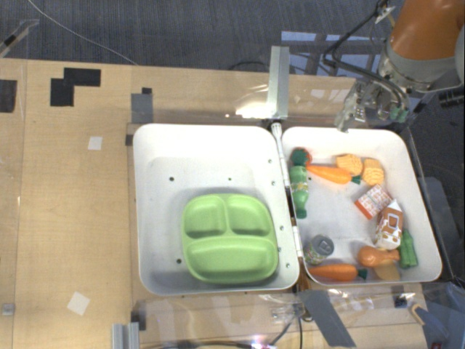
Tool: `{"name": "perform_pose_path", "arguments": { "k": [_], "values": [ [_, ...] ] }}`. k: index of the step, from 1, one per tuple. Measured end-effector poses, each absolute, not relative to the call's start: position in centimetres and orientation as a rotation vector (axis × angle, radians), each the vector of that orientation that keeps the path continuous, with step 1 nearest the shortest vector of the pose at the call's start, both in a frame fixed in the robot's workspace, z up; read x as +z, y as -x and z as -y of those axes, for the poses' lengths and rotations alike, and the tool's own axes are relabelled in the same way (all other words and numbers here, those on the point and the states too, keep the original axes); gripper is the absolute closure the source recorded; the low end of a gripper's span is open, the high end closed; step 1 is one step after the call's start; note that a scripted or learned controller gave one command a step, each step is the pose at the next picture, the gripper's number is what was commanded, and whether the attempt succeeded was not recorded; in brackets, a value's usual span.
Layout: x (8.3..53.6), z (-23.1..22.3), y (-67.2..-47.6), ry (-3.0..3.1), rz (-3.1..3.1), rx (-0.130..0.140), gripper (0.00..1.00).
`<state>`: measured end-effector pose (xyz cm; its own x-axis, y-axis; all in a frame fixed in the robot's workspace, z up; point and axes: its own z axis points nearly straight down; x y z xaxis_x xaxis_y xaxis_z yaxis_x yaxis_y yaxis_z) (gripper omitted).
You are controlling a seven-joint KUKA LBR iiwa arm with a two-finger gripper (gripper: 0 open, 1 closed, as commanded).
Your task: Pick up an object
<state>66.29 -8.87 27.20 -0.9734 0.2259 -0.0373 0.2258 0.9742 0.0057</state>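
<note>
Looking down on the bench, the biggest thing is the left bin (149,195), which carries a green divided tray (229,237) toward its near side. The right bin (418,195) beside it holds the clutter: a long carrot (330,173) at the far end, a leafy green piece (298,189) hard against the left wall, a small printed carton (389,225), another orange piece (333,272) and a round tin (319,248) at the near edge.

The gripper (370,107) hangs above the far rim of the right bin, carrying nothing; I can't tell from here how its fingers are set.

My worry is the crowding. The pieces on the right side lie touching, so a descent there could nudge neighbours or catch two. Rounded pieces may squirt out. Anything hugging a wall leaves little room for a finger.
</note>
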Motion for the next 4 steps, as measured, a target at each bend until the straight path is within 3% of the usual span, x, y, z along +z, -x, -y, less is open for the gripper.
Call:
{"name": "perform_pose_path", "arguments": {
  "k": [4],
  "values": [
    [32.7,8.5,-67.1,-0.327,-3.039,0.003,1.00]
  ]
}}
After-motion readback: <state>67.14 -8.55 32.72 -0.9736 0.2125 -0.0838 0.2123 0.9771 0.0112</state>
